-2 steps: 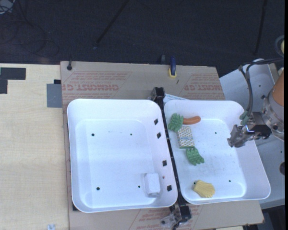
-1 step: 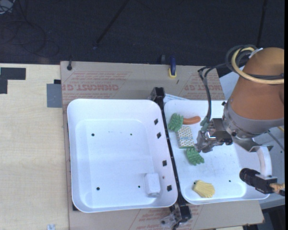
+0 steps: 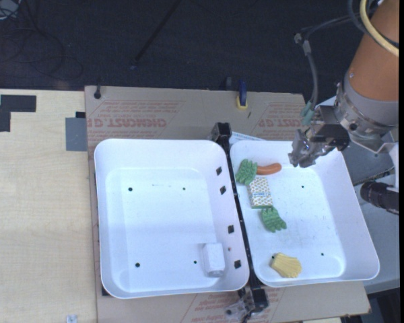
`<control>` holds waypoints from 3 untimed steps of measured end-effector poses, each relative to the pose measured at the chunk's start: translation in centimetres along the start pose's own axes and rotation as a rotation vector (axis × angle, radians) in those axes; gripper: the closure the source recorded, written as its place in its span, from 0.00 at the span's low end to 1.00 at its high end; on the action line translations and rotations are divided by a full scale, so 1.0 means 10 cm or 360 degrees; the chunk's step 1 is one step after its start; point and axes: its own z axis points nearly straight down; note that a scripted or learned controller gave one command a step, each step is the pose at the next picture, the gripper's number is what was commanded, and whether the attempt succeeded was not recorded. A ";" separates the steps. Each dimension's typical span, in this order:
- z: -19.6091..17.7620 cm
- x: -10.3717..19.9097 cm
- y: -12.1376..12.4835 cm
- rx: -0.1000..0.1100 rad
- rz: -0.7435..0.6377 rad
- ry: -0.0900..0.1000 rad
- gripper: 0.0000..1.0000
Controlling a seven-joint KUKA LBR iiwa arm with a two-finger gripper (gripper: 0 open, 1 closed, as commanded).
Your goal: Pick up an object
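White plastic forms both shallow bins on the bench: the left bin [image 3: 114, 180] carries a small pale rectangular block [image 3: 213, 258] near its lower right corner, and the right bin [image 3: 353, 234] holds the other items. Near that bin's upper left lie a green leafy toy vegetable [image 3: 246, 172] and, just beside it, a slim orange carrot-shaped piece [image 3: 268, 169]. Below them sits a small pale patterned rectangular block [image 3: 260, 194], with a second green leafy piece [image 3: 273, 219] just below it, and a yellow lumpy object [image 3: 285, 266] lies near the bin's lower edge. The grey arm with its orange band [image 3: 380, 25] reaches in from the right, and its dark two-finger gripper [image 3: 301, 155] hangs over the right bin's upper rim, near the carrot piece but apart from it. Nothing is visible in its grip, and how wide it stands I cannot tell.
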 end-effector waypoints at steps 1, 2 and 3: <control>1.75 0.33 0.35 0.0045 -0.0002 0.0000 1.00; 1.95 0.21 -0.38 0.0040 0.0008 0.0001 1.00; 1.91 -0.48 -0.40 0.0024 0.0014 -0.0002 1.00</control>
